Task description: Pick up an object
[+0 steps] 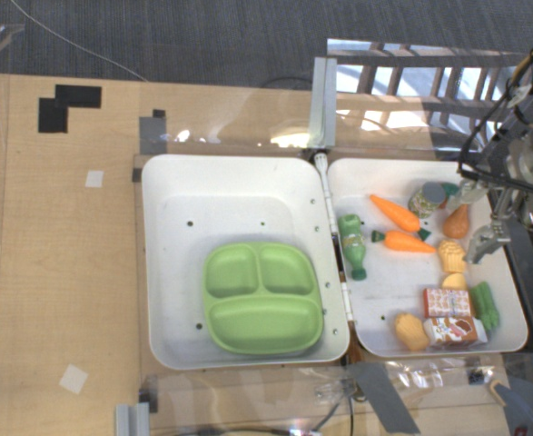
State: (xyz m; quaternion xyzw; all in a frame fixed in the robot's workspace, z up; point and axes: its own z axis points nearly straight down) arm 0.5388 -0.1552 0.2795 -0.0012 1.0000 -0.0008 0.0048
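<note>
My gripper [480, 217] hangs over the right edge of the right bin [375, 182], open, with nothing between its fingers [487, 242]. Just to its left lies a brown pear-shaped toy [457, 221], and a yellow corn piece [452, 255] sits below that. Two orange carrots [395, 212] [409, 242] lie in the middle of the bin. A green bottle [352, 243] rests against the bin's left wall. A grey-green item [428, 196] lies near the back.
Near the right bin's front are two red-and-white cartons [449, 302] [453, 331], a yellow lumpy toy [411, 331] and a green piece [485, 305]. The left bin [171, 198] holds a green divided plate [261, 298]. A metal rack [411, 80] stands behind the bins.
</note>
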